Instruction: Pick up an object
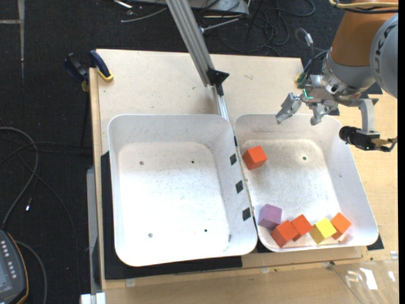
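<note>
My gripper (302,111) hangs over the far edge of the right bin (354,182), fingers spread apart with nothing between them. An orange cube (254,157) lies alone in the right bin's far left part, below and left of the gripper. Along that bin's near wall sit a purple cube (270,215), a red-orange cube (285,232), another orange cube (302,224), a yellow cube (323,229) and an orange cube (341,223) in a row.
The left bin (126,189) stands beside the right one. A slanted metal rail (190,33) reaches from the top down to the wall between the bins. A black-and-yellow clamp (88,65) sits at the bench's far left corner.
</note>
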Motion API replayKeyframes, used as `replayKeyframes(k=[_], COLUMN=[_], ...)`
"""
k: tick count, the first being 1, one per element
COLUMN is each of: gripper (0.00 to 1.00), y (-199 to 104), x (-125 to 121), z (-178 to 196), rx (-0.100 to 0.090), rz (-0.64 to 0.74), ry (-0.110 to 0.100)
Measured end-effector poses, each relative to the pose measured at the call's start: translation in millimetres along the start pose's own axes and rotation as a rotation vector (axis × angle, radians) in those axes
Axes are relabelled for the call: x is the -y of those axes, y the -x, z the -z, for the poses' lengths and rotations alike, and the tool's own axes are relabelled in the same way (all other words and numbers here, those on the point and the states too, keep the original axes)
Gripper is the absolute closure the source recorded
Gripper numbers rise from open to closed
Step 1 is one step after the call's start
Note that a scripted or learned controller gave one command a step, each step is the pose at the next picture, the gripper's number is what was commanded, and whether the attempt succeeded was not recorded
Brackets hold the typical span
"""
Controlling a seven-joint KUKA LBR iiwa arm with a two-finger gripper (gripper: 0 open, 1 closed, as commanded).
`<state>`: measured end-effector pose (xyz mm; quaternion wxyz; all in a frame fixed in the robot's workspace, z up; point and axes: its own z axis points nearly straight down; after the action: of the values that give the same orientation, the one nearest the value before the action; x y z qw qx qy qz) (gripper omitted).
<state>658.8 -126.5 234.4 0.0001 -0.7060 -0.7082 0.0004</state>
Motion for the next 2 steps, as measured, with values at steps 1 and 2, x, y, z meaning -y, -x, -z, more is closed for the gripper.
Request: replayKeyframes(k=[1,2], gripper=[0.00,0.00], y=[-87.0,-124.7], x=[19.9,75.3], z=[-41.4,-39.4], rx=[-0.004,-0.002], rz=[0.006,0.003], ry=[-0.004,-0.003])
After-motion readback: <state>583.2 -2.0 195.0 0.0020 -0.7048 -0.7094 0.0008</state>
